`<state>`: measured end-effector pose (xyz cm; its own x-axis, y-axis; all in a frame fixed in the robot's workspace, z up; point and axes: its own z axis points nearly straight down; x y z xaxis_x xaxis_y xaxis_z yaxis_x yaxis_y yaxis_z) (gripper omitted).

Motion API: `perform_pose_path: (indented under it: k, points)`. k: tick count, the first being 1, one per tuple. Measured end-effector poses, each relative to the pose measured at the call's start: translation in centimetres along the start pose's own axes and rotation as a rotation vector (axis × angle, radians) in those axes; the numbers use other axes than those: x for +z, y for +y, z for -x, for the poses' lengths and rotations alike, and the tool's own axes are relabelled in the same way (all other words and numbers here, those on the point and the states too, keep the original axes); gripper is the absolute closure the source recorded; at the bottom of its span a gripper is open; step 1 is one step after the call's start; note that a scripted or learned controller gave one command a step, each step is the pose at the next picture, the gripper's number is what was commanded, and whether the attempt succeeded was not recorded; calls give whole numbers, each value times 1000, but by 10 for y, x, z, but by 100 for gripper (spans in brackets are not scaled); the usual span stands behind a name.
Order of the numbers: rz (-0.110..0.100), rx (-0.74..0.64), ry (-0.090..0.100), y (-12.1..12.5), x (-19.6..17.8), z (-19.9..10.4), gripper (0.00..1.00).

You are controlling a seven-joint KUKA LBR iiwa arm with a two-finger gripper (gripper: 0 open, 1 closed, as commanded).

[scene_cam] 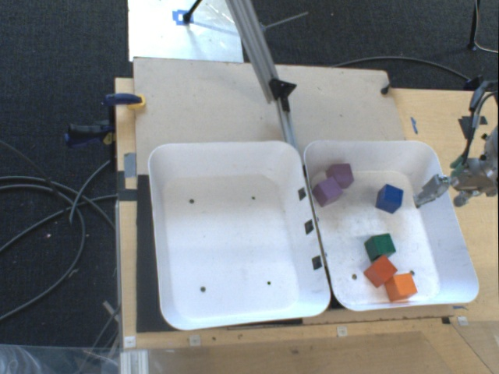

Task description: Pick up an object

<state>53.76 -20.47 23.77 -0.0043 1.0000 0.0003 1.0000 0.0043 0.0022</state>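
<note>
Cut off at the frame's right edge, the gripper hangs over the right bin rim near the blue block, its grip state unreadable.

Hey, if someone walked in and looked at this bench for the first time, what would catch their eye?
Probably the bright blocks scattered in the right bin: two purple blocks touching near its back-left corner, a blue block mid-bin, and a green block above two orange blocks toward the front. Next, the claw at that bin's right rim.
</note>
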Motion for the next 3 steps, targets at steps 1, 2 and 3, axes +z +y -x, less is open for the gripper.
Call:
perform_pose_path:
  k: [1, 2, 3]
  points:
    - [0, 0, 0, 0, 0, 0, 0]
    - [8, -7, -2, 9, -66, -36, 0]
    - [1, -10, 2, 28, -56, -160, 0]
